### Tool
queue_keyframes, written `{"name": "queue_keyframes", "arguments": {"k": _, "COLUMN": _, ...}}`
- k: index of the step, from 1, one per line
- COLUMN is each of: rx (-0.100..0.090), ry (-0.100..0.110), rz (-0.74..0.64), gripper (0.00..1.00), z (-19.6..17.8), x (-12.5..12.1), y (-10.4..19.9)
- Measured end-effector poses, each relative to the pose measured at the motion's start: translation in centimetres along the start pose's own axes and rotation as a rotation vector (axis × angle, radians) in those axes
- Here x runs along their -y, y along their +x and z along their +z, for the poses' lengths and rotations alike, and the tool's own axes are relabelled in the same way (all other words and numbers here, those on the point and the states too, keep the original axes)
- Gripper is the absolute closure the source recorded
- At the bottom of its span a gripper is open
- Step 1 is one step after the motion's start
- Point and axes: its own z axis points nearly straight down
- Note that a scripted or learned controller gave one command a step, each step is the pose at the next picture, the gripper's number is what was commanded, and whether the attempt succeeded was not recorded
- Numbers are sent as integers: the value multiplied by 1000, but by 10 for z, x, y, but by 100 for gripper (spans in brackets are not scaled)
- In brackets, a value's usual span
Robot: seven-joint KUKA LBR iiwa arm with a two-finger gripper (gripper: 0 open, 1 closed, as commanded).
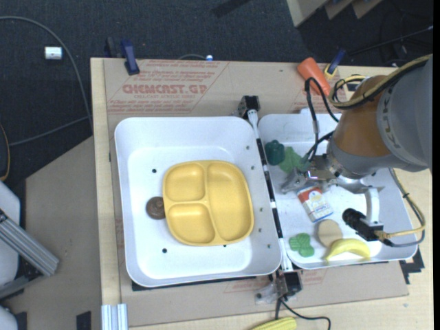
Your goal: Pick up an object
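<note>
My gripper (297,179) hangs low in the right bin (292,122), near its left wall. Just behind it lie a dark teal piece (275,151) and a lighter green piece (295,160). A small white carton with red and blue print (315,204) lies right in front of the gripper. Closer to the front edge sit a beige, potato-like lump (330,231), a yellow banana (347,251) and a small green broccoli-like piece (300,245). Nothing shows as held.
The left bin (130,184) holds a yellow divided plate (206,201) with a brown round thing (155,207) at its left side. The grey and orange arm covers the right bin's far right part.
</note>
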Motion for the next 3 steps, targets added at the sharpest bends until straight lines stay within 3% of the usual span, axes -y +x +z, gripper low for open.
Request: {"name": "queue_keyframes", "arguments": {"k": 3, "rx": -1, "ry": 1, "rz": 0, "gripper": 0, "z": 0, "x": 0, "y": -4}}
